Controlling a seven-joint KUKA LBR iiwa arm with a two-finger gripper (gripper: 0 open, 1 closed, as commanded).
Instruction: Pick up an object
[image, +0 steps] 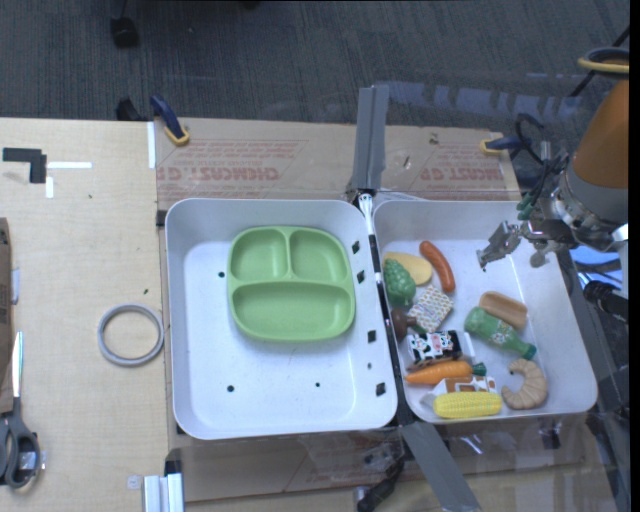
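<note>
**A:** Where is the tool (515, 243) now?

**B:** It hangs over the upper right part of the right bin (570, 300), at the end of the grey arm (600, 150) with its orange band. Its two fingers are spread apart, with nothing between them.

**A:** And the things it could pick up?

**B:** All lie in the right bin, apart from the tool. Along the left wall: a yellow piece (412, 268), a green broccoli-like piece (398, 285) touching it, and a red sausage (437, 264) just to their right. Below these, a checked cracker (432, 305), then a black-and-white cow carton (433, 346), an orange carrot (440, 372) and a yellow corn cob (466, 404) near the front edge.

**A:** The right half of that bin?

**B:** A brown bread-like piece (503, 308) rests against a green bottle (497, 333) lying on its side; a tan croissant (527, 384) sits near the front right corner.

**A:** What does the left bin (200, 370) hold?

**B:** A green divided plate (291, 282), three compartments, in the upper middle.

**A:** Anything on the worktop (70, 260) itself?

**B:** A roll of tape (130, 333) left of the left bin, scissors (18, 440) at the far left edge, and a blue clamp (169, 118) near the back.
</note>
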